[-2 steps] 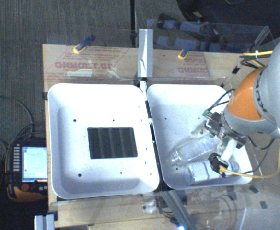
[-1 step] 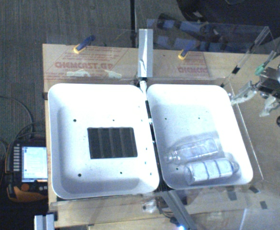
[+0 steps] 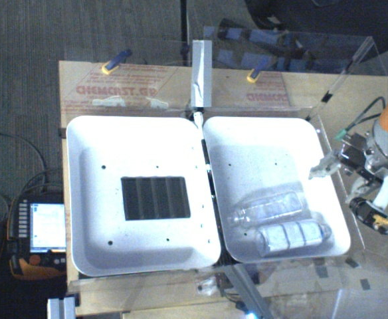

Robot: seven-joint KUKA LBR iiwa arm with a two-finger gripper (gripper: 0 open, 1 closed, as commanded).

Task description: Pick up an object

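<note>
We're looking down on the table (image 3: 74, 85), a brown board with red stencilled lettering along its far edge; the word behind the left bin (image 3: 88, 158) seems to read "CHEMCAST GP", though it's faint, and a second red stamp behind the right bin (image 3: 274, 135) is too blurred for us to read. Two yellow-and-blue clamps (image 3: 116, 61) grip that far edge. A grey upright post (image 3: 201, 75) stands just behind the seam between the bins.

In the left bin lies a dark ribbed rectangle (image 3: 155, 197), flat at the centre. In the right bin, towards the near corner, we see a clear bottle (image 3: 270, 207) on its side, and touching it on the near side, a clear pack (image 3: 293, 236) with pale segments.

The end effector (image 3: 361, 168) sits just outside the right bin's right rim, over the table edge; we cannot tell whether it is wide or narrow.

Left of the left bin, on dark carpet (image 3: 21, 58), a pendant (image 3: 46, 226) with a lit screen and cables.
</note>
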